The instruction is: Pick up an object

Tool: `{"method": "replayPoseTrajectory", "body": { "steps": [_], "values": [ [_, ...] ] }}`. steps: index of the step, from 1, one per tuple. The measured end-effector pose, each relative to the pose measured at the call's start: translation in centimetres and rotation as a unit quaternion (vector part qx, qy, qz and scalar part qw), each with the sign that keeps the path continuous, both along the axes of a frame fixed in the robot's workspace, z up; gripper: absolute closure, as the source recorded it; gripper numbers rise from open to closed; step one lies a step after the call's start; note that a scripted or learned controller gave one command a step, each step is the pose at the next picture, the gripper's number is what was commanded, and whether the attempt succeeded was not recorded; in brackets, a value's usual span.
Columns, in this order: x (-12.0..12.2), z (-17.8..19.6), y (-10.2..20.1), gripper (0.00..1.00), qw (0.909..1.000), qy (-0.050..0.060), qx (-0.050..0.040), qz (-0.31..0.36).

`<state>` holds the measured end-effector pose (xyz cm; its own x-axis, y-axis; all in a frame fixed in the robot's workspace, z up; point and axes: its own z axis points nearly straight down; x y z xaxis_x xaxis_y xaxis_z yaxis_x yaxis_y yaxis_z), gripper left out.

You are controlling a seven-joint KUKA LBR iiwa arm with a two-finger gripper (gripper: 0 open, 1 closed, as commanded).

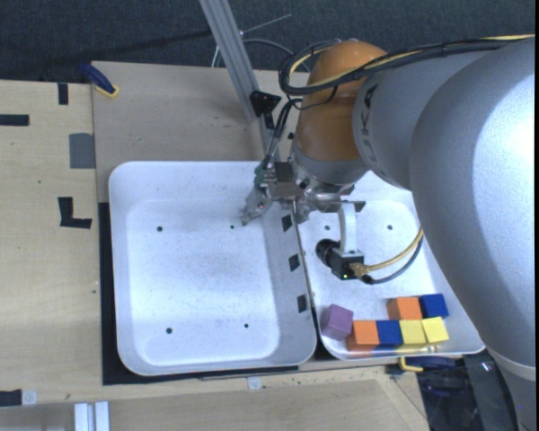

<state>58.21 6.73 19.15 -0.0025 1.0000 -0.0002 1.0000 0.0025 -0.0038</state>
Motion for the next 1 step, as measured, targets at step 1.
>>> {"method": "replayPoseTrajectory", "body": {
  "steps": [1],
  "values": [
    [0.09,0.01,-5.24,0.00,1.0000,-0.001,-0.0013,-0.003]
  ]
}}
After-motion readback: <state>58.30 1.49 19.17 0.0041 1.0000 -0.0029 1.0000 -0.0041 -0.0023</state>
